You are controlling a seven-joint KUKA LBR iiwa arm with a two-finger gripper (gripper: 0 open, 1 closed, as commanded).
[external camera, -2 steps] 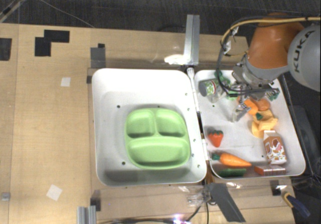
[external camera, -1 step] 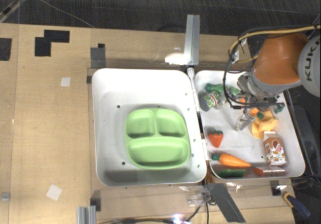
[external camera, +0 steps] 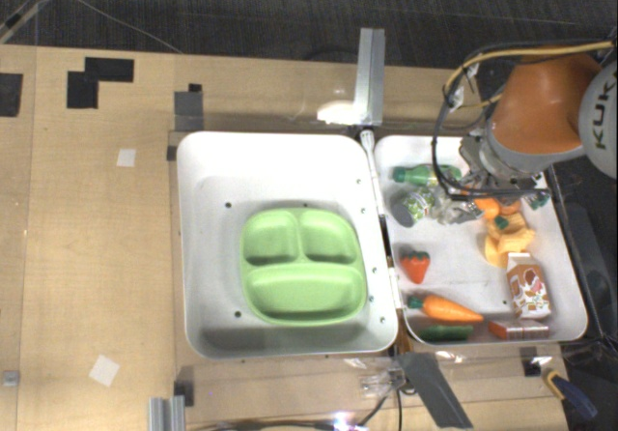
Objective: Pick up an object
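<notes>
My gripper (external camera: pixel 450 209) is low in the upper half of the right bin (external camera: pixel 572 321), under the arm's orange band (external camera: pixel 543 106). Just left of it lies a small green object (external camera: pixel 409 210), and a green bottle (external camera: pixel 421 173) lies a little farther back. An orange piece (external camera: pixel 492 211) and a yellow chunk (external camera: pixel 504 245) sit to its right. A strawberry (external camera: pixel 415 266) lies below the gripper. Along the front of the bin are a carrot (external camera: pixel 450 308), a dark green vegetable (external camera: pixel 444 331), a juice box (external camera: pixel 527 287) and a small red item (external camera: pixel 519 330).
The left bin (external camera: pixel 208 226) holds a green divided plate (external camera: pixel 303 263). A metal post (external camera: pixel 369 79) rises behind the wall where the two bins meet. Cables (external camera: pixel 454 100) loop off the wrist above the right bin's back edge.
</notes>
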